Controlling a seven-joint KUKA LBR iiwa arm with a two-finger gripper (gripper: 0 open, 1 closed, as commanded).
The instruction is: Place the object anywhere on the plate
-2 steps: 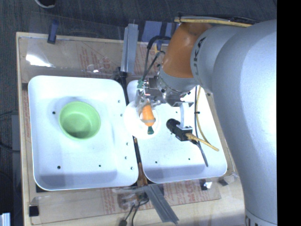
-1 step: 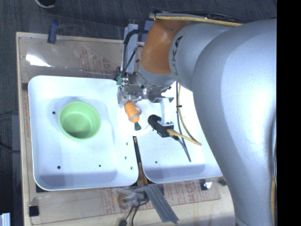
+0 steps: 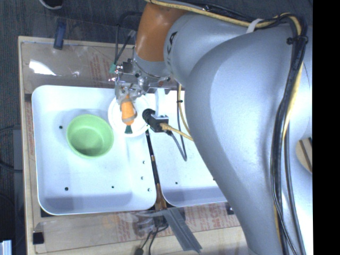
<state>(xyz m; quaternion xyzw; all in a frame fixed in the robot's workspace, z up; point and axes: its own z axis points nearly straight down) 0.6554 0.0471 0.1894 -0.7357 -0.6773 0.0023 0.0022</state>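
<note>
The toy carrot (image 3: 127, 112) lies on the small white plate (image 3: 114, 118), centre-left of frame, under the gripper (image 3: 126, 89); jaws' state unclear. Probably light, stiff, smooth: grip mid-body.

A: Where does the camera sit?
B: Above the bench (image 3: 79, 57), looking down at a slant on both bins.
A: Close?
B: Fairly near; the arm (image 3: 239, 100) seems to block most of the frame's right side.
</note>
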